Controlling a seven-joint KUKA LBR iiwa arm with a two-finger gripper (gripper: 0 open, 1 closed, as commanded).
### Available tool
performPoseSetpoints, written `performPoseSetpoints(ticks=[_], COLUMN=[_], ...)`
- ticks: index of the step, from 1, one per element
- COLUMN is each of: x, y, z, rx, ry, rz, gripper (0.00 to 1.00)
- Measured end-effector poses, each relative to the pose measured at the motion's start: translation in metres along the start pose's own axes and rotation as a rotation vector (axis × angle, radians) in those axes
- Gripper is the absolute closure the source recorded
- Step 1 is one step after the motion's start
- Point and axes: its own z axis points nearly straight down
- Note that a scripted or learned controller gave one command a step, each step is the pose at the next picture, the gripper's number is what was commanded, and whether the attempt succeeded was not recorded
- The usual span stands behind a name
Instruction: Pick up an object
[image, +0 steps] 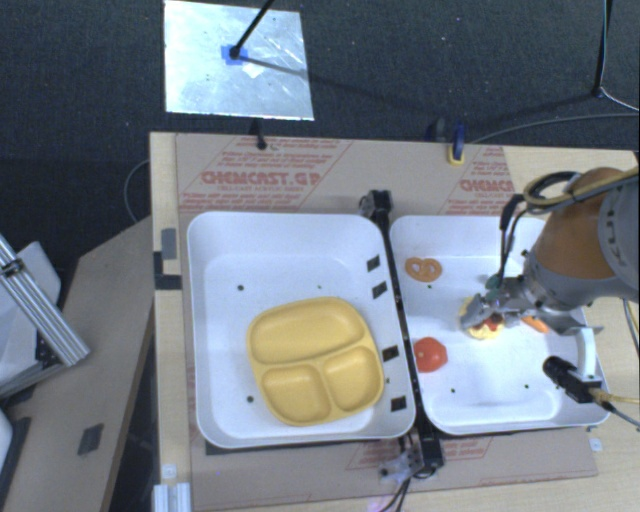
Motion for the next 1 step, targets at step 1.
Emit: performPoseSetpoints(ticks=[1], x=[-0.0084], y=[0.0058], z=[-0.0602], rx=[-0.004], ry=[-0.002], rz=[-0.002], gripper=[1.0])
